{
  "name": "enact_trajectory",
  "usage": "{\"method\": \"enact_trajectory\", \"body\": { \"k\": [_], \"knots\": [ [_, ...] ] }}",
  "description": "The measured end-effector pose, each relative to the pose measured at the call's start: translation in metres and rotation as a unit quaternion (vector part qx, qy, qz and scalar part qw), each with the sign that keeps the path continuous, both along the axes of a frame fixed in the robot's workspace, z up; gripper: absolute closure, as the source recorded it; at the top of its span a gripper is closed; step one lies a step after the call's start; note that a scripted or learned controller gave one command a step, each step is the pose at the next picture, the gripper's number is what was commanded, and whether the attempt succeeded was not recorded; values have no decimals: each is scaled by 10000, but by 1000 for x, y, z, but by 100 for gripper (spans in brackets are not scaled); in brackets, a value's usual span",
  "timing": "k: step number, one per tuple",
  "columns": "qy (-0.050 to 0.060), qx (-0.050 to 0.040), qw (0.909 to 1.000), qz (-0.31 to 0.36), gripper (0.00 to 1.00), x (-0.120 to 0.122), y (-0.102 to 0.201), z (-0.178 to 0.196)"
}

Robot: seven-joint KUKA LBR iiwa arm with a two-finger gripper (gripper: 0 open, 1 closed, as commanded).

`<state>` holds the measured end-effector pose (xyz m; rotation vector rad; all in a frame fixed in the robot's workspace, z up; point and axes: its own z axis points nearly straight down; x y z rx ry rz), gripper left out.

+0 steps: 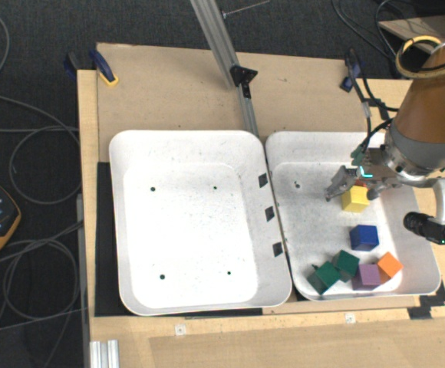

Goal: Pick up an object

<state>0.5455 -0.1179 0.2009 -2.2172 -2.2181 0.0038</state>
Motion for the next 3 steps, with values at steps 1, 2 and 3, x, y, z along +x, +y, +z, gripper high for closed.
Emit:
{"method": "enact_trajectory", "body": {
  "k": [1,2,3],
  "knots": [
    [-26,-6,10000,-1,0,1,0,2],
    [12,2,10000,-4,0,0,3,-61],
    [6,1,10000,-2,0,-2,4,-104]
  ]
}}
